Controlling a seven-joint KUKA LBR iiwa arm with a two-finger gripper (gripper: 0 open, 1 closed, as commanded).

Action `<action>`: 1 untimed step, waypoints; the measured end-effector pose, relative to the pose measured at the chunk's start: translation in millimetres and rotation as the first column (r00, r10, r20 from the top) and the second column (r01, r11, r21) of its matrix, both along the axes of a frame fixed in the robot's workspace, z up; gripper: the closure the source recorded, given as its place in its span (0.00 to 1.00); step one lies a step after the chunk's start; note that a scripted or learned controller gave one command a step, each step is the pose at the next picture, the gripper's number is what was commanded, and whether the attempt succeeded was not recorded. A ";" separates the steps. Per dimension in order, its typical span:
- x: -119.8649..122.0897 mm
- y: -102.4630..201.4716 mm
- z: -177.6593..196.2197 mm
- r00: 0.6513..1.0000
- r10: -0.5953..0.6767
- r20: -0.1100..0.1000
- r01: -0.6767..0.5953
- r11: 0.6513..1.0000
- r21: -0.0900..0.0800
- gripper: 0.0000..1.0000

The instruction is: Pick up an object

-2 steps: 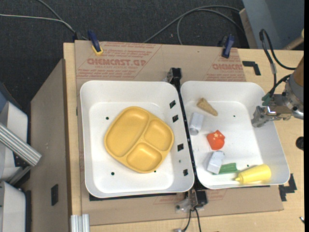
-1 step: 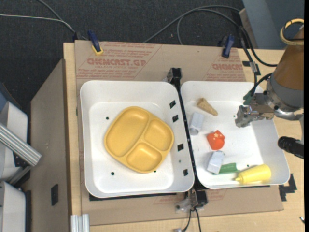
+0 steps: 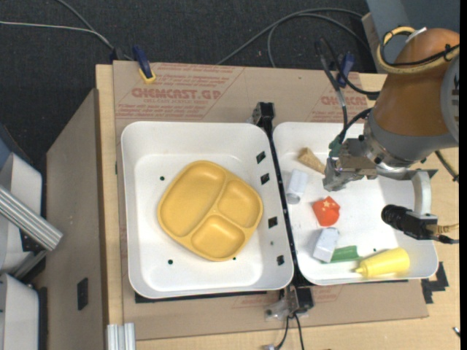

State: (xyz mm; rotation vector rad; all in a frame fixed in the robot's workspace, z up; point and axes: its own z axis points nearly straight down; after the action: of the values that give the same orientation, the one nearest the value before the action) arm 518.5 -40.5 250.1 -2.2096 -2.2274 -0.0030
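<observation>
The gripper (image 3: 332, 183) hovers just above the red pepper-like toy (image 3: 326, 211) in the right bin (image 3: 408, 272), and I cannot tell its state, so it should drop straight down, centred over the toy.

My wrist covers my gripper (image 3: 337, 181), hiding my fingers; my arm (image 3: 423, 86) runs off the right edge.
</observation>
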 end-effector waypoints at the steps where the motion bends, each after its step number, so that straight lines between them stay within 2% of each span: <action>1: 6.2 55.3 -1.2 1.000 0.000 0.001 0.000 1.000 -0.001 1.00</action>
State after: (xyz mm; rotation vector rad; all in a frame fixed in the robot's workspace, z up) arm 524.7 14.8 248.8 -2.2114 -2.2283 -0.0031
